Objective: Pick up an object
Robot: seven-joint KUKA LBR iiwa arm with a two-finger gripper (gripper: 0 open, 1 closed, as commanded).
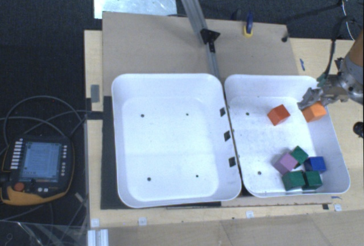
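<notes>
Green, blue and purple blocks (300, 170) huddle lower right — up at right edge, gripper (311, 100) touches orange block (314, 112); grip unclear, can't tell.

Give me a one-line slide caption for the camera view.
Gripper poised at an orange block by the right bin's far edge; second orange block and colored cluster nearby.
</notes>
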